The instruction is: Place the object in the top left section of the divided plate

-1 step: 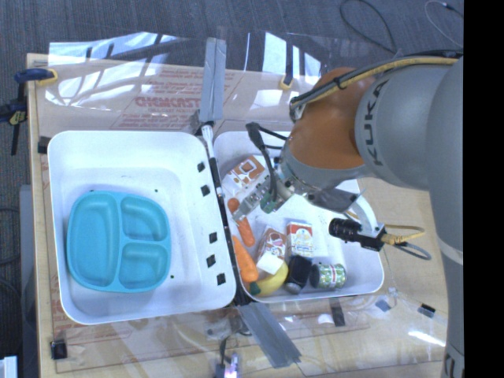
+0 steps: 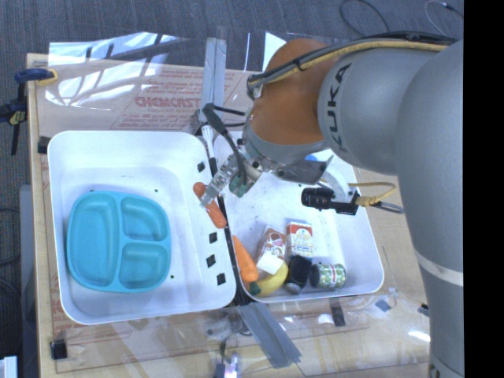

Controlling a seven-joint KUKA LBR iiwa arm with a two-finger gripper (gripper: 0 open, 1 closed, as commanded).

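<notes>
A light blue divided plate (image 2: 118, 241) lies in the left bin (image 2: 71, 160), with three sections. My gripper (image 2: 214, 190) hangs over the rim between the two bins, right of the plate's upper corner. It is shut on a small orange-red piece (image 2: 216, 213), which sticks out on both sides of the fingers above the dividing wall. The grey arm with its orange band (image 2: 295, 93) covers the far part of the right bin.
The right bin (image 2: 358, 246) holds a carrot (image 2: 246, 260), a yellow fruit (image 2: 272, 278), two small cartons (image 2: 287, 241), a black item (image 2: 298, 271) and a green can (image 2: 331, 275) along its near side. A black cable plug (image 2: 327, 201) juts from the wrist.
</notes>
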